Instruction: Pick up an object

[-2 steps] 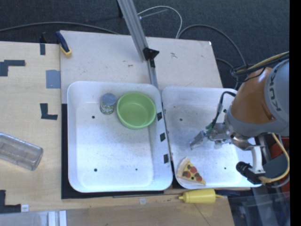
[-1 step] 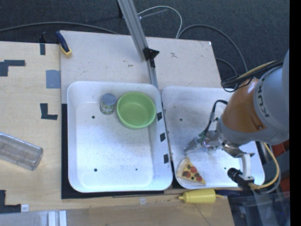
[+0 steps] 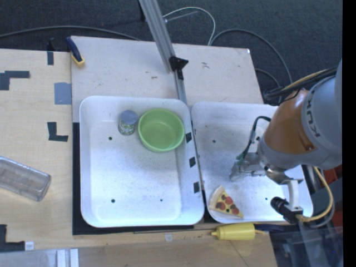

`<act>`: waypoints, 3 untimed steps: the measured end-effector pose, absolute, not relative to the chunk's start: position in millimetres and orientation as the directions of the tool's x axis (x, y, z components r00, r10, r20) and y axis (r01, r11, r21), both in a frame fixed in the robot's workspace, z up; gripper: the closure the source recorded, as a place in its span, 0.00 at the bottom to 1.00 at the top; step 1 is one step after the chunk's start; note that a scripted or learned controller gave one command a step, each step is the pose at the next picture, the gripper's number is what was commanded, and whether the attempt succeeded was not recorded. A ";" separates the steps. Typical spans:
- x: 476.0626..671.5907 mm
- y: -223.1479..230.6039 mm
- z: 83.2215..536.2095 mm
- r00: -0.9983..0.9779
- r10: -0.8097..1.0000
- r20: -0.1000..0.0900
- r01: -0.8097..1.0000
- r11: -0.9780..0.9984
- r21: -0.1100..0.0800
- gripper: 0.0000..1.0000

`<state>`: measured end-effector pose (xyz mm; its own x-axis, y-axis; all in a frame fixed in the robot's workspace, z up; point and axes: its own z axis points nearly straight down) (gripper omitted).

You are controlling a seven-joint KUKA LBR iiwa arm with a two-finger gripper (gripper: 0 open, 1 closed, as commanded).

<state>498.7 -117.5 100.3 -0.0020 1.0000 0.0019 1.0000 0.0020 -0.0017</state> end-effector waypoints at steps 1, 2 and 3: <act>493.5 -115.5 143.7 -0.001 1.000 0.000 1.000 0.001 0.001 1.00; 502.2 -112.3 189.6 -0.002 1.000 0.000 1.000 0.002 0.003 1.00; 503.3 -112.2 242.1 -0.002 1.000 -0.001 1.000 0.002 0.004 1.00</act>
<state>503.3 -112.2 242.1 -0.0018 1.0000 -0.0012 1.0000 0.0018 0.0042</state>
